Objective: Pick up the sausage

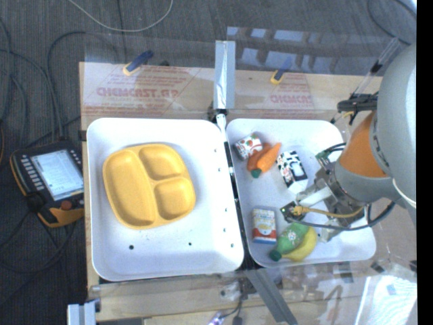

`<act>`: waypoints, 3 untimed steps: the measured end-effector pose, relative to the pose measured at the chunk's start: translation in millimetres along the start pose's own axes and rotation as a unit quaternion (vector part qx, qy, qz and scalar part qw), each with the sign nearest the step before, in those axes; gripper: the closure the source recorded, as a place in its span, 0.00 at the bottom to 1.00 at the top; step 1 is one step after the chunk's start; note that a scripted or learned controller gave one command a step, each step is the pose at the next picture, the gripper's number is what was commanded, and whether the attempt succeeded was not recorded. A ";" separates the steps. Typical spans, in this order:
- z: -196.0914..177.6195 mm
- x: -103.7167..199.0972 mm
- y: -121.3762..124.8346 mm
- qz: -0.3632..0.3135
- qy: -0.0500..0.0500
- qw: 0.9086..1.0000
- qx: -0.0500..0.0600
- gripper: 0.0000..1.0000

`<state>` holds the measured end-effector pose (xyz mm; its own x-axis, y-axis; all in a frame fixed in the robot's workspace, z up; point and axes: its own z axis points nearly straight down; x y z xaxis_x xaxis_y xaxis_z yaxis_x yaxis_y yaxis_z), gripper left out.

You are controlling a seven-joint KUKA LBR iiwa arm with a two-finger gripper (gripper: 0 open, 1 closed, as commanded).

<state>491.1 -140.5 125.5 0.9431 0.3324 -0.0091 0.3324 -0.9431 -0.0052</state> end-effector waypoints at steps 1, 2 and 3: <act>-8.9 -36.4 76.3 0.069 0.000 0.998 0.000 0.00; 37.3 24.1 75.7 0.069 0.003 0.998 -0.005 0.00; 35.6 -23.1 73.0 0.060 0.014 0.998 0.001 0.00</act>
